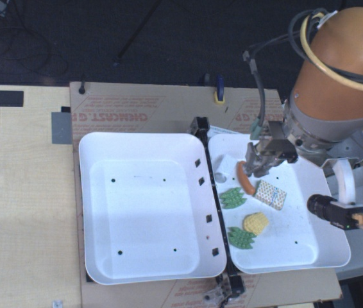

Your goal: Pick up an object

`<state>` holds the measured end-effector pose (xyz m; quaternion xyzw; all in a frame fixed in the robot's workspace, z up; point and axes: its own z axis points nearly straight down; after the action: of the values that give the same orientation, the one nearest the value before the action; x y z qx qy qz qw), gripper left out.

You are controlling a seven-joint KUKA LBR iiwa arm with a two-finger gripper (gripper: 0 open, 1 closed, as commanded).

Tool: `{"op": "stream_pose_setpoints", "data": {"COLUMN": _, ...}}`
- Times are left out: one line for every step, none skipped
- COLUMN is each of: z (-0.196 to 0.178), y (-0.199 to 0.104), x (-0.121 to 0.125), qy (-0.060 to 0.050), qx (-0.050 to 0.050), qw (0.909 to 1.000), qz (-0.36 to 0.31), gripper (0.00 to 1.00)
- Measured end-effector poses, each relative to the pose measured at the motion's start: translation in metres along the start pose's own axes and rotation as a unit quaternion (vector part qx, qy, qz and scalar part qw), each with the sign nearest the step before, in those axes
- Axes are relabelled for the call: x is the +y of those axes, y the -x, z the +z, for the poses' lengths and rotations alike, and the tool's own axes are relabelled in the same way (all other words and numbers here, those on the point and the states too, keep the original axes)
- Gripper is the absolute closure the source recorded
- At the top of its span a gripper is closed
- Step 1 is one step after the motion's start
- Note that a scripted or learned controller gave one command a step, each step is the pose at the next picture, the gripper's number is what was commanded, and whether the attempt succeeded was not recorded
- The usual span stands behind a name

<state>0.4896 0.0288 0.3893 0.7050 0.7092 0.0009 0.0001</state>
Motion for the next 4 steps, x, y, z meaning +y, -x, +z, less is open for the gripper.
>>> {"op": "stream_pose_setpoints", "data": {"z": -0.018, "y": -0.061, "x": -0.014, "qy": -0.001, "qx": 0.0, "qw": 1.0, "qz": 0.0, "gripper": 1.0}}
{"op": "stream_pose_setpoints", "data": {"z": -0.107, "y": -0.125, "x": -0.013, "qy": 0.002, "qx": 0.001, "qw": 1.0, "qz": -0.001, "gripper": 1.0}}
{"op": "stream_pose_setpoints", "data": {"z": -0.065, "y": -0.206, "x": -0.012, "qy": -0.005, "qx": -0.002, "qw": 1.0, "qz": -0.001, "gripper": 1.0}}
{"op": "stream_pose_setpoints", "data": {"z": 0.052, "y": -0.13, "x": -0.014, "qy": -0.009, "qx": -0.005, "qw": 0.9999, "qz": 0.007, "gripper": 1.0}}
